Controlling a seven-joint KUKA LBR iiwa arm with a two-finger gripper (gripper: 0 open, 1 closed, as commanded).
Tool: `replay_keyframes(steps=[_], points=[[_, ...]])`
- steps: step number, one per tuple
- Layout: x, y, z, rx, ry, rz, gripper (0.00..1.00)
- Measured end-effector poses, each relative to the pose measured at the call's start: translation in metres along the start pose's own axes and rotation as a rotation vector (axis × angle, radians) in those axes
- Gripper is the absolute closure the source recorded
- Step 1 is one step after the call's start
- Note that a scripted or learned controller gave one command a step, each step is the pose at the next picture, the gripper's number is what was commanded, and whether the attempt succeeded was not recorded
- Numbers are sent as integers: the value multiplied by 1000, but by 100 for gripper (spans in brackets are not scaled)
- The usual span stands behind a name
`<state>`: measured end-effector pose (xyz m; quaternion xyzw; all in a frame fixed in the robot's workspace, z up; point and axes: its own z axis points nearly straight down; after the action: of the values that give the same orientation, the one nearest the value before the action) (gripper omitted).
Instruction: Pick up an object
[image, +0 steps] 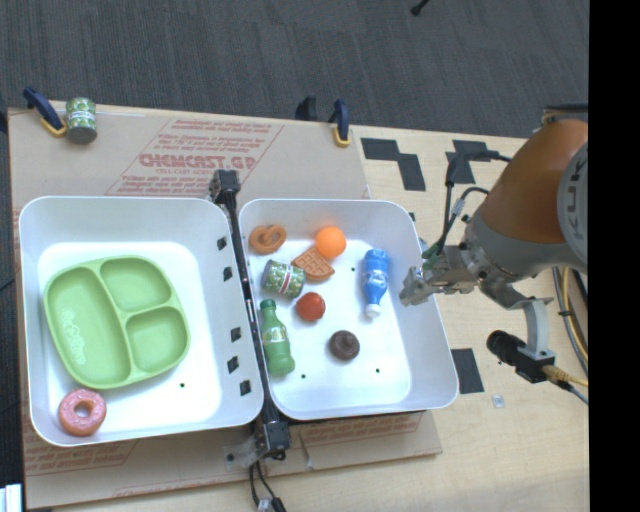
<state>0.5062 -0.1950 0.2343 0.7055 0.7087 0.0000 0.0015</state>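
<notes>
The right bin (430, 345) holds several small things: a blue bottle (375, 277), an orange ball (331, 241), a brown pretzel-like ring (267, 238), a waffle piece (314, 265), a green can on its side (283, 278), a red ball (311, 306), a chocolate donut (344, 345) and a green bottle (275, 339). My gripper (417, 288) hangs over the bin's right wall, just right of the blue bottle, with nothing visibly between its fingers.
The left bin (40, 225) bears a green divided plate (115, 320) and a pink donut (81, 411). A small can (81, 118) and blue clamps (340, 122) sit at the board's back edge. The grey arm with its orange band (535, 190) fills the right side.
</notes>
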Motion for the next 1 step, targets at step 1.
replay_keyframes(steps=[1], points=[[-16,-29,1,3,1,0,100]])
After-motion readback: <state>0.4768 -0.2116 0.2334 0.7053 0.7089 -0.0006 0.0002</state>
